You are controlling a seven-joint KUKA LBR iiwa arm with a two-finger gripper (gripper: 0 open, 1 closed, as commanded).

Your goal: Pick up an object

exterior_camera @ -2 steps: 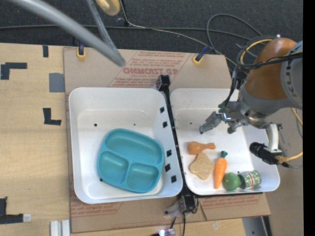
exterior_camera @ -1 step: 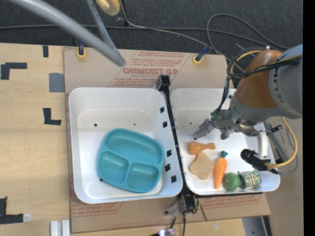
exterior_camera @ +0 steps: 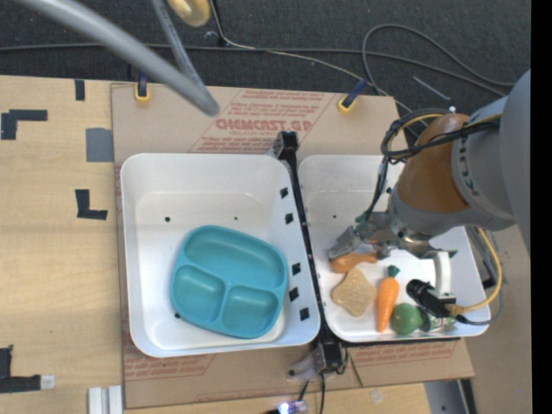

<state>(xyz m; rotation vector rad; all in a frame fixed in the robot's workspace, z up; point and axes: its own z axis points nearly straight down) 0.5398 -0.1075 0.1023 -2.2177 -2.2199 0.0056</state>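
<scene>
Camera view: two shallow white bins are seen side by side on a brown board laid over the worktop (exterior_camera: 52,257). The left bin (exterior_camera: 138,231) carries a teal divided tray (exterior_camera: 228,280) with three compartments, lying slightly skewed toward the bin's near side. The right bin (exterior_camera: 345,179) holds the toy food items, gathered in its near half. A carrot (exterior_camera: 386,303), orange with a small green top, is laid roughly upright in the picture, its tip toward the near wall. Just to its left a tan, speckled bread-like piece (exterior_camera: 353,292) is seen, touching or nearly touching the carrot. A green round item (exterior_camera: 406,318) sits beside the carrot's tip, near the bin's front corner. An orange-brown piece (exterior_camera: 354,261) lies just above the bread. The end effector (exterior_camera: 355,241) is lowered over that piece; whether it is wide, narrow or holding anything cannot be told.
</scene>
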